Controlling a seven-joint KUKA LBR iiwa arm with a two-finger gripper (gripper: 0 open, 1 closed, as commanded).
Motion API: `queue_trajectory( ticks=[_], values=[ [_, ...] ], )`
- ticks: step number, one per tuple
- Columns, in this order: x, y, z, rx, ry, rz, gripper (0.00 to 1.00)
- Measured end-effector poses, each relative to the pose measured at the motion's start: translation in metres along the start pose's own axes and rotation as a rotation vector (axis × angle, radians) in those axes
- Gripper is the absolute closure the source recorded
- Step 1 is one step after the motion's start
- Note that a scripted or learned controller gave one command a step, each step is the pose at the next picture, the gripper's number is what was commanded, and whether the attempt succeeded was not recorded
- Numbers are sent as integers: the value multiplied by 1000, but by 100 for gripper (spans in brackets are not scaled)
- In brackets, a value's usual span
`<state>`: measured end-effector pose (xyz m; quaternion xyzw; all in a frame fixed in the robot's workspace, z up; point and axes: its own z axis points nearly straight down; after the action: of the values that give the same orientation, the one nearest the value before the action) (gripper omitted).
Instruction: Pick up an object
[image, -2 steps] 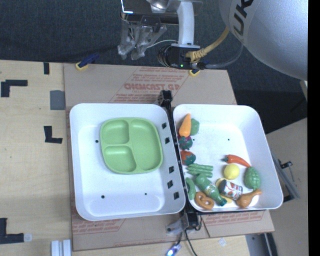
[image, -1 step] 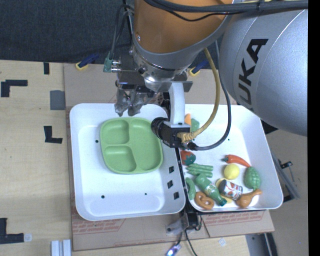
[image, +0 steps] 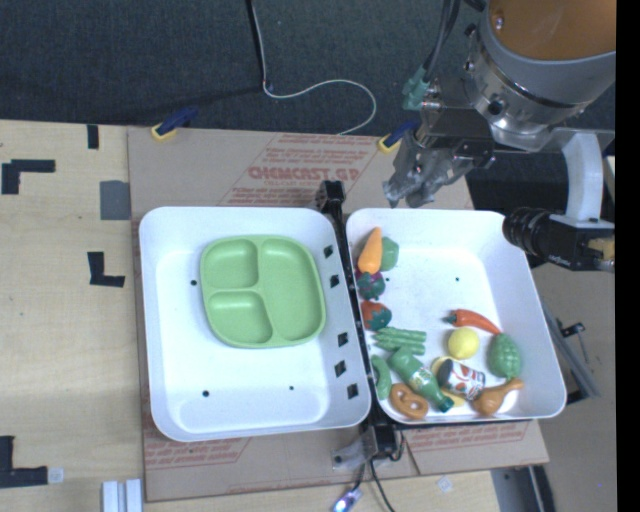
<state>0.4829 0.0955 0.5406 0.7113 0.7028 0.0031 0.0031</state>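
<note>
The arm (image: 545, 55) comes in at the upper right, its gripper (image: 412, 190) hanging above the far rim of the right bin (image: 520, 265), over the cardboard just behind it; whether the fingers are apart or together I cannot tell. The left bin (image: 165, 330) holds a green divided plate (image: 263, 291), lying flat near its middle. The right bin holds toy food. Along its left wall lie a carrot (image: 369, 248), a strawberry (image: 376, 314) and green beans (image: 400, 338). Toward the near right corner sit a red chili (image: 474, 320), a lemon (image: 463, 343), a green vegetable (image: 505, 355), a small can (image: 466, 378), a green bottle (image: 418, 374), a pretzel (image: 407, 400) and a drumstick (image: 494, 397), crowded close together.
</note>
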Motion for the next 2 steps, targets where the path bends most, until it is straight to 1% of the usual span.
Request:
queue_trajectory(
  ticks=[1,2],
  values=[
    [-10,12,179,28,-5,-11,100],
    [34,48,89,1,2,-18,100]
  ],
)
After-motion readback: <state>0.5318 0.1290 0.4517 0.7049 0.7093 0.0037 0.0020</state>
